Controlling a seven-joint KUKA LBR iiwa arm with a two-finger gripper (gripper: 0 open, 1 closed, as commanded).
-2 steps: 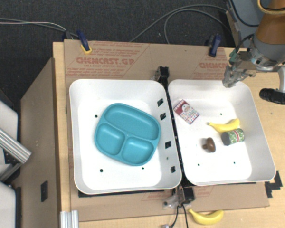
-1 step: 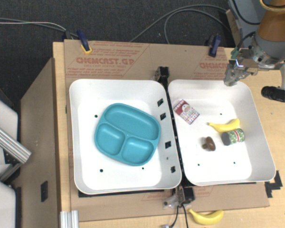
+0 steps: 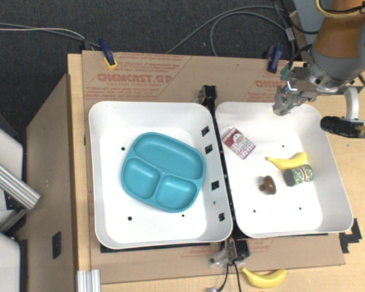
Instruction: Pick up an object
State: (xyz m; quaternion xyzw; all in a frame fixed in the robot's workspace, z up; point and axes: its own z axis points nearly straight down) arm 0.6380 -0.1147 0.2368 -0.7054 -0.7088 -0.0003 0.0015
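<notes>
The pincer [image 3: 284, 105] hangs over the far rim of the right bin [image 3: 328, 215]; I cannot tell how it is set. In that bin lie a banana [image 3: 287, 160], a small can [image 3: 298, 175] touching it, a brown lump [image 3: 267, 185] and a packet [image 3: 238, 143]. The left bin [image 3: 103, 163] holds a blue tray [image 3: 163, 171].

We see a grey metal arm [image 3: 328, 66] with a broad orange band [image 3: 342, 18] above its wrist, ending in a small grey two-finger gripper [image 3: 284, 105].
</notes>
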